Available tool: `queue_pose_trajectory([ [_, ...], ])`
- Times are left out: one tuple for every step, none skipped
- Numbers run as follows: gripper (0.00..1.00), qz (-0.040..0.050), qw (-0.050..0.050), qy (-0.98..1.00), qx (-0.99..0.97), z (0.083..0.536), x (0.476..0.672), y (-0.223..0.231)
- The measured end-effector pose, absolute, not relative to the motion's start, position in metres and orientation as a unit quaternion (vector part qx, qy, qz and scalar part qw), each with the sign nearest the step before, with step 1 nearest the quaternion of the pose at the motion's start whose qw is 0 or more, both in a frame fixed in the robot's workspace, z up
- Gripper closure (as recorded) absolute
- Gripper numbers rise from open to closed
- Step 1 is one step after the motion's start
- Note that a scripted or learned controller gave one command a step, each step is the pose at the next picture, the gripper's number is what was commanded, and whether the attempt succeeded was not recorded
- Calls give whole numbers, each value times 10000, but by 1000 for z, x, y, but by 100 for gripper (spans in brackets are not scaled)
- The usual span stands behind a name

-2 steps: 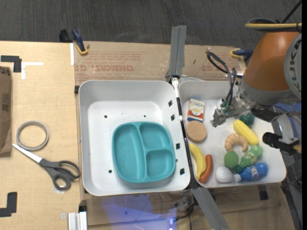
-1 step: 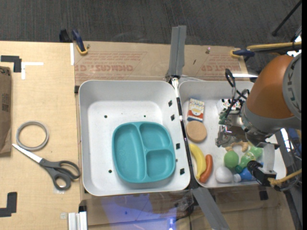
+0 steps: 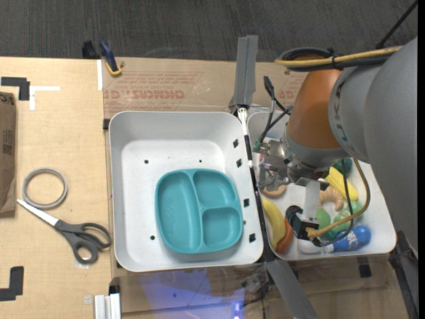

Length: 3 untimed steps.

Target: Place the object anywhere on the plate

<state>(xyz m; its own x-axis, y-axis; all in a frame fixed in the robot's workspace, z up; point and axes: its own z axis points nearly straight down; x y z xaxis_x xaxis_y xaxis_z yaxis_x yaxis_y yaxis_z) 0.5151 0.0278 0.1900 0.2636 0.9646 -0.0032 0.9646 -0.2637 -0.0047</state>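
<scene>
A teal plate [image 3: 198, 210] with three compartments lies in the left white bin [image 3: 133, 145], and nothing rests on it. My gripper [image 3: 270, 173] hangs low over the left side of the right bin [image 3: 380, 205], just past the wall between the bins. Directly beneath it lies a beige ring-shaped toy [image 3: 274, 191], and a yellow banana [image 3: 269, 212] is a little nearer the front. The grey arm and its orange band [image 3: 315, 111] hide much of that bin.
The right bin also holds a corn cob [image 3: 339, 178], a green toy [image 3: 323, 216], a blue object [image 3: 352, 239] and a red-orange piece [image 3: 283, 240]. Scissors [image 3: 76, 232] and a tape roll [image 3: 44, 187] lie on the bench to the left.
</scene>
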Motion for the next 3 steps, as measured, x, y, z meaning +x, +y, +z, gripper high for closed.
queue_pose_trajectory([
  [0,27,6,-6067,-7949,190,515,28],
  [0,24,10,-5676,-8233,191,477,-24],
  [0,21,5,-5105,-8599,190,477,1],
])
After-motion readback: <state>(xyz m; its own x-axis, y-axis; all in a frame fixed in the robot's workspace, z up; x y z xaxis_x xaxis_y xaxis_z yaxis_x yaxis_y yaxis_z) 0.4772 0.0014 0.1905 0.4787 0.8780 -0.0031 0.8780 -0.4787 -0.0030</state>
